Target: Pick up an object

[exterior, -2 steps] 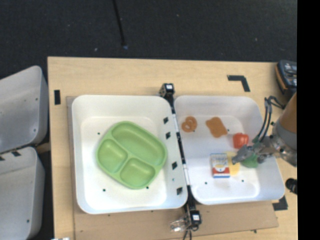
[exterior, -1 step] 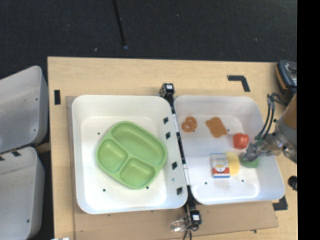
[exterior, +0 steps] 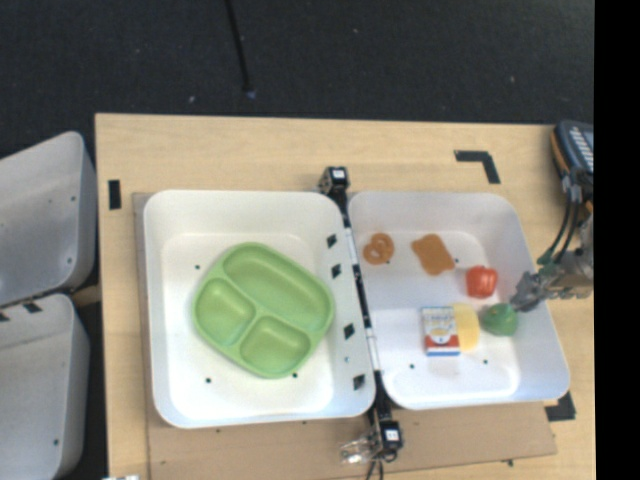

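Camera view: on the tan surface (exterior: 250, 153) sit two white bins. The left bin (exterior: 170, 388) holds a green divided plate (exterior: 263, 310). The right bin (exterior: 500, 218) holds a small brown ring (exterior: 378, 249), a brown flat piece (exterior: 433, 254), a red round object (exterior: 481, 281), a small white carton with a red base (exterior: 439, 330), a yellow block (exterior: 466, 327) just beside it, and a green object (exterior: 499, 319). The end effector (exterior: 527, 295) is at the right rim, close above the green object; whether it is open or gripping anything cannot be told
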{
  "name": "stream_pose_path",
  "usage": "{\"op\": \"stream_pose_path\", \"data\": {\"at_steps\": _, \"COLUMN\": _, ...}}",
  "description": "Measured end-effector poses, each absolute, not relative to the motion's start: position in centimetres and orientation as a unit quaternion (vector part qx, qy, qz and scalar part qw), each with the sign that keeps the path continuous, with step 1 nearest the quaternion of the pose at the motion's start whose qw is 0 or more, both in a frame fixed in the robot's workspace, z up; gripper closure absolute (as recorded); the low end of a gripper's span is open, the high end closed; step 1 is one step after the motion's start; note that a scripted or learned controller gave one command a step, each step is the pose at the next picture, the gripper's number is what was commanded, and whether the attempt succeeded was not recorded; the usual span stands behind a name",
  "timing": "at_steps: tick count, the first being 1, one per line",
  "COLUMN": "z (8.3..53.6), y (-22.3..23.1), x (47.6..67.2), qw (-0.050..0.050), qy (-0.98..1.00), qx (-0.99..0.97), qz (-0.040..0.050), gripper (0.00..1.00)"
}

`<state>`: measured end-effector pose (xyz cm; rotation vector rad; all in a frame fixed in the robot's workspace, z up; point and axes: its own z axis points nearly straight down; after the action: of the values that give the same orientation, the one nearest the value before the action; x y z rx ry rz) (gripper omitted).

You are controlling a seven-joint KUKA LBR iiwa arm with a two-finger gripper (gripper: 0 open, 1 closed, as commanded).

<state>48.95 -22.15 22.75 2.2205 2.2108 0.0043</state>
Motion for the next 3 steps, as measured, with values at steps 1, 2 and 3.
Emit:
{"op": "stream_pose_path", "data": {"at_steps": 1, "z": 21.0, "y": -22.3, "x": 49.0, "qw": 0.000, "qy": 0.705, "qx": 0.709, "qz": -0.0006, "gripper": 1.00}}
{"op": "stream_pose_path", "data": {"at_steps": 2, "z": 22.1, "y": -16.5, "x": 50.0, "qw": 0.000, "qy": 0.710, "qx": 0.704, "qz": 0.0013, "gripper": 1.00}}
{"op": "stream_pose_path", "data": {"at_steps": 3, "z": 23.5, "y": -11.3, "x": 50.1, "qw": 0.000, "qy": 0.710, "qx": 0.704, "qz": 0.0012, "gripper": 1.00}}
